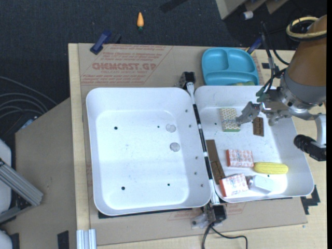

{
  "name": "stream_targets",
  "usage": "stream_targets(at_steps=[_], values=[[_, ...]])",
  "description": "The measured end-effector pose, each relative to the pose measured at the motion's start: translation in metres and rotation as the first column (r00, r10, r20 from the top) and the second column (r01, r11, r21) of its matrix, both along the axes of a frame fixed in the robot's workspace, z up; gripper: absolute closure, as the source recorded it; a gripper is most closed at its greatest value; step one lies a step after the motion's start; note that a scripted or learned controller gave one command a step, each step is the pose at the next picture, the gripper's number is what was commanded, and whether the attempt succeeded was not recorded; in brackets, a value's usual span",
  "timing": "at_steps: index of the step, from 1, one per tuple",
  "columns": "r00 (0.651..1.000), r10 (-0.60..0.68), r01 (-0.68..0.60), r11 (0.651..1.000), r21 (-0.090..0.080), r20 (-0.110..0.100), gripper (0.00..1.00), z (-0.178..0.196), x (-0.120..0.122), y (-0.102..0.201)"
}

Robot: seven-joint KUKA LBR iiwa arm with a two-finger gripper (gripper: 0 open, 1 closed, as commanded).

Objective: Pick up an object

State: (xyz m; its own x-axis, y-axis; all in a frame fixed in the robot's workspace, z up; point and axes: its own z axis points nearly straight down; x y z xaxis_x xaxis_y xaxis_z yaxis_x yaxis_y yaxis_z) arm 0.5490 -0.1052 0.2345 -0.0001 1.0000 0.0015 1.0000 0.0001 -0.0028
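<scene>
Your claw (254,115) hangs spread and unladen over the right bin (306,183), between the speckled sponge (230,120) and brown block (258,127); centre over one before you descend.

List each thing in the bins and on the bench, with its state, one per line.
gripper: above the right bin, holding nothing visible
sponge: flat in the right bin, beside the gripper
brown block: lying in the right bin
yellow corn: on its side
red-white packet: lying flat
blue tray: upright behind the bins
left bin: holds two small discs
</scene>
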Motion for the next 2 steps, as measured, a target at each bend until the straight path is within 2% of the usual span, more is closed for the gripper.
stream_targets(at_steps=[1, 2], values=[[1.000, -0.001, 0.001, 1.000, 0.000, -0.001, 0.00, -0.086, 0.034, -0.056], [1.000, 0.001, -0.001, 1.000, -0.004, 0.012, 0.00, -0.145, 0.119, -0.071]])
